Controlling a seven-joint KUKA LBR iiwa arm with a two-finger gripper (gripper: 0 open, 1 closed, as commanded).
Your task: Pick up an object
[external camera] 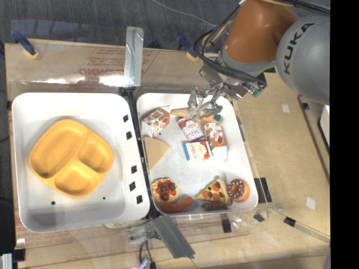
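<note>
My metal two-finger claw (200,106) looks spread, holding nothing, above the small purple toy food box (191,130) in the right white bin (247,167). Crowded neighbours could make it slip.

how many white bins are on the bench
2. The left bin holds a yellow tray. The right bin holds toy food, with the pincer over its far edge.
</note>
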